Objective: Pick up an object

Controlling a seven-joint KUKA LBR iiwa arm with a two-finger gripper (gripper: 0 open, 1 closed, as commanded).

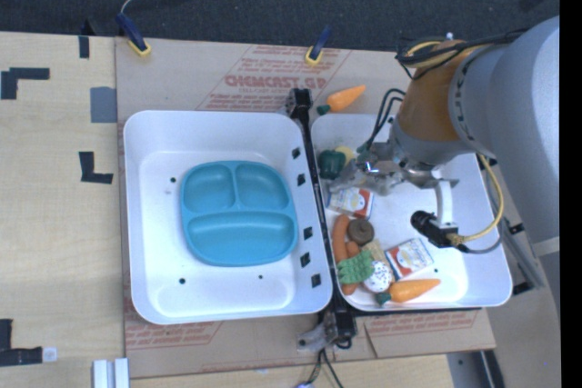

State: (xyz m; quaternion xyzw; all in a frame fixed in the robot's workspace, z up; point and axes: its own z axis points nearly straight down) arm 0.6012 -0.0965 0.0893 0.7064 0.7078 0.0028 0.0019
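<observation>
Wrist bulk covers the gripper low in the right bin (its grip state cannot be told), hiding toys behind the carrot.

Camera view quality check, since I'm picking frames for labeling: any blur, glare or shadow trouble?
In the camera view, light is even and shadows soft; the blue plate in the left bin is crisp, the small items in the right bin are soft and hard to separate, and the gripper merges with the clutter.
</observation>
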